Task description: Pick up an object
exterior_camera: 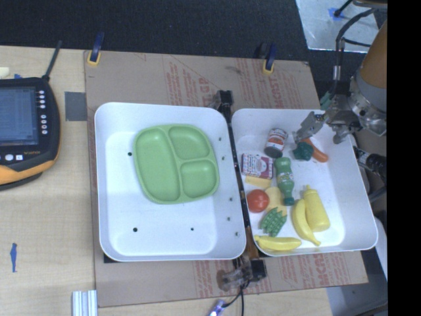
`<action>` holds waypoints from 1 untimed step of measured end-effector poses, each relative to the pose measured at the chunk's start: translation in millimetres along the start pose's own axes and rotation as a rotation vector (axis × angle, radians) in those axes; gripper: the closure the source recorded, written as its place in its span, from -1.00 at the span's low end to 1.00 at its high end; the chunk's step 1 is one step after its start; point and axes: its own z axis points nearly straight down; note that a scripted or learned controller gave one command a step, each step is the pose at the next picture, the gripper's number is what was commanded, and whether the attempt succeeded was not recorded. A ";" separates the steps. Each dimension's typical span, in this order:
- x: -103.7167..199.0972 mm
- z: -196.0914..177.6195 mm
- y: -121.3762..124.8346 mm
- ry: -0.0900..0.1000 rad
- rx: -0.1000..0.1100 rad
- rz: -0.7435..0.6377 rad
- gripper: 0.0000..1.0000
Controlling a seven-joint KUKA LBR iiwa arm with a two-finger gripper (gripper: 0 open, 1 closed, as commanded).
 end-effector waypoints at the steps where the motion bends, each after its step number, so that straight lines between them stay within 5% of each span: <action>1: -2.3 139.5 79.2 -0.001 0.004 -0.002 -1.00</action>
